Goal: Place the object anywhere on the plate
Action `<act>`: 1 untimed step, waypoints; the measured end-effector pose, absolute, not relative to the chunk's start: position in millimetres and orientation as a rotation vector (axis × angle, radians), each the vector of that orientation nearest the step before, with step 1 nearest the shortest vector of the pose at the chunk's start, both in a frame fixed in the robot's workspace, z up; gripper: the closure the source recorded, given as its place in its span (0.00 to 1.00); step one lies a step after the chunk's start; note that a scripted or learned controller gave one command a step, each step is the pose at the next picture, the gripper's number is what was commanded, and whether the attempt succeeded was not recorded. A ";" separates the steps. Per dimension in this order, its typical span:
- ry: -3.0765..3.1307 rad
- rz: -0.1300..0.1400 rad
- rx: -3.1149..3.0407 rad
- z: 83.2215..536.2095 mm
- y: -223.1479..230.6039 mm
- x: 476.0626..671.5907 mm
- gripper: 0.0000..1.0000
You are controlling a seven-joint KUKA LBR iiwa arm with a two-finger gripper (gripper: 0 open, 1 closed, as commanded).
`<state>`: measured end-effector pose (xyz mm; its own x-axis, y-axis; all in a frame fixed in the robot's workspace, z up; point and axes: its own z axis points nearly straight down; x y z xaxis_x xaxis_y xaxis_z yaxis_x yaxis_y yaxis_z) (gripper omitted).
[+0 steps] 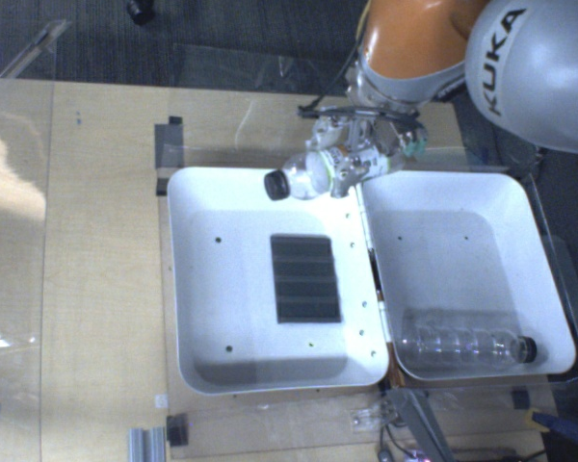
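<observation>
The claw (345, 166) hung over the far right corner of the left bin (195, 258), just beside the wall shared with the right bin (520, 248), and it was closed on a clear plastic bottle (297, 179). The bottle lay roughly horizontal in the grasp, its dark cap pointing left and its body projecting out to the left of the claw. The plate (305, 277), a dark ribbed rectangle, lay flat near the middle of the left bin floor, nearer to the camera than the claw and a little to its left. A second clear bottle (467, 345) lay on its side along the near wall of the right bin, well apart from the work. The step in hand appeared to be the carry to the plate. To do it well, the arm should travel toward the near side and slightly left until the bottle body is centred over the plate, then lower it close to the surface before release. A cylindrical bottle was judged likely to roll, so a low, level release with the axis along the plate ribs is advised.
</observation>
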<state>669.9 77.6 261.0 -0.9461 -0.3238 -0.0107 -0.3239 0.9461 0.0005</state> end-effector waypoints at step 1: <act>3.079 0.009 -0.510 273.9 79.7 671.5 1.00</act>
